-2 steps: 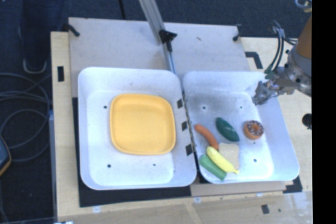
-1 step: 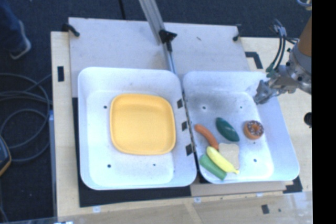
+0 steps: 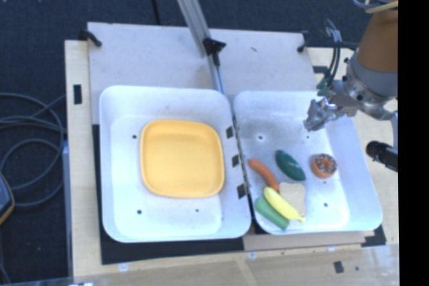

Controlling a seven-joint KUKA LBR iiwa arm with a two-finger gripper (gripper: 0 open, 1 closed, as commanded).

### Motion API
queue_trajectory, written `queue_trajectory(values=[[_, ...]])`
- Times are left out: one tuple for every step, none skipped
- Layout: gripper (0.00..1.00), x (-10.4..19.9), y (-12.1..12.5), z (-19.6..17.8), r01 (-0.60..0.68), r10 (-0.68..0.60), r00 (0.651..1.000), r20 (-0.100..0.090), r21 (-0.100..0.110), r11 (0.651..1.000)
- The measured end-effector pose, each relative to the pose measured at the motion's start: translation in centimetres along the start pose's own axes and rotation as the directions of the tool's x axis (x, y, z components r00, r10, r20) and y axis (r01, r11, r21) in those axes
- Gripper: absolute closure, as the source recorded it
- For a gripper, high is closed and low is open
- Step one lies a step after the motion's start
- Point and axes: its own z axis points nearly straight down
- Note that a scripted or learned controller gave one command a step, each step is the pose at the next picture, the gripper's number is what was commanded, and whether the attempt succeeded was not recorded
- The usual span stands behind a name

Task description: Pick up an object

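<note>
In the right bin lie several small toy foods: an orange carrot, a dark green oval piece, a round brown-and-orange piece, a yellow banana, a green piece beside it and a pale slab. My gripper hangs above the back of the right bin, up and to the right of the dark green piece, with nothing seen between its fingers.
A yellow square plate lies in the left bin. A slanted metal pole rises from behind the bins' divide. Cables trail on the dark floor at left.
</note>
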Motion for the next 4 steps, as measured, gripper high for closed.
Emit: queue_trajectory(values=[[1.0,5.1,0.4,1.7,0.0,0.0,1.0,0.0,0.002,1.0],[1.0,9.7,1.1,3.3,0.0,0.0,1.0,0.0,0.002,1.0],[1.0,14.4,2.3,4.2,0.0,0.0,1.0,0.0,0.002,1.0],[1.0,19.3,2.5,5.4,0.0,0.0,1.0,0.0,0.002,1.0]])
